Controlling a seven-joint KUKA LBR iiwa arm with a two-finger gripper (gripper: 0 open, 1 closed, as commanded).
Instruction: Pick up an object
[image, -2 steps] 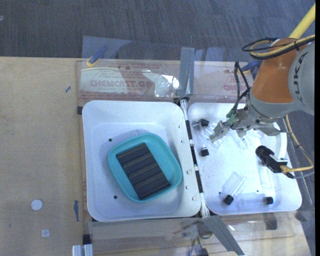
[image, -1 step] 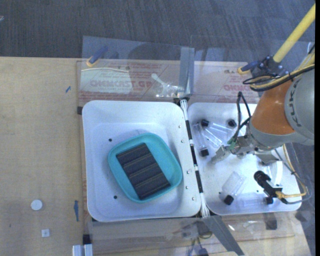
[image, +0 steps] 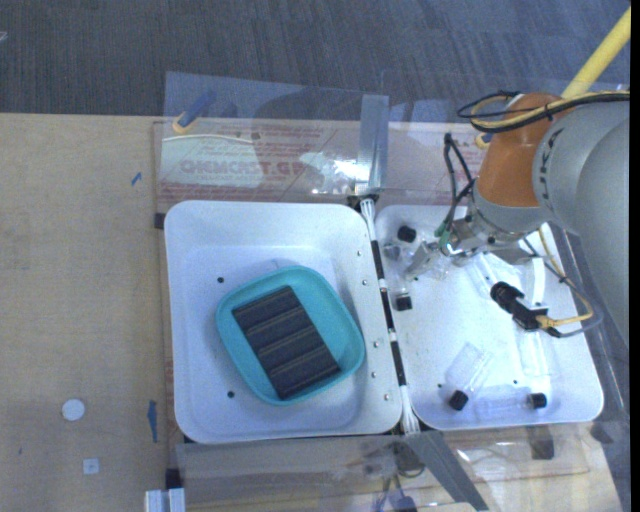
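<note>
My gripper hangs low over the upper left corner of the right bin, reaching in under the orange-banded wrist. Just left of it lies a small clear item with a black cap. A small black piece rests by the bin's left wall below the gripper. Two clear bottles with black caps lie near the bin's front edge, one tilted and one lying flat. I cannot make out anything held in the gripper.
The left bin holds a teal dish with a dark ridged block lying on it. A clear plastic sheet and a metal bracket stand behind the bins. Bare bench lies to the left.
</note>
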